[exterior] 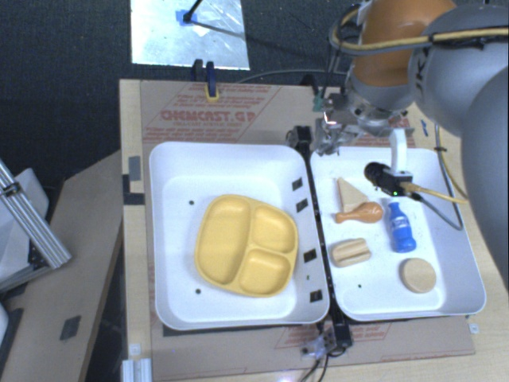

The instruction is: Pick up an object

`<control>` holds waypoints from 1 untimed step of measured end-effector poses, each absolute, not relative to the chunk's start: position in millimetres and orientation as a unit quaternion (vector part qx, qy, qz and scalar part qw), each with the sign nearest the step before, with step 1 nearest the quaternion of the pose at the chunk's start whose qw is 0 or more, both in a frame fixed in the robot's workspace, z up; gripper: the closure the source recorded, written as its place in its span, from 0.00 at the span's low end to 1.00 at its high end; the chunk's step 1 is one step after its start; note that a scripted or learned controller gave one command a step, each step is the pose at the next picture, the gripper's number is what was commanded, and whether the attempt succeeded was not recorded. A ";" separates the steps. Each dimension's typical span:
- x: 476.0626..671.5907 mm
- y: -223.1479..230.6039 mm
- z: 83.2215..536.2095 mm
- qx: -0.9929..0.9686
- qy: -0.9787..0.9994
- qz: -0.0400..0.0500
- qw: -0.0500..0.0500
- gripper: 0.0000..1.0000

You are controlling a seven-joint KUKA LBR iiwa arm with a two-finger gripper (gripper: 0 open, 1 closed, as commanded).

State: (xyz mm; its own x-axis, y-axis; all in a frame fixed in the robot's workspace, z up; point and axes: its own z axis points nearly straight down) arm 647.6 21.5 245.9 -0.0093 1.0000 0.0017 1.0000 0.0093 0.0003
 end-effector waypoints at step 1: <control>641.2 70.3 232.3 -0.704 -0.710 -0.001 0.001 1.00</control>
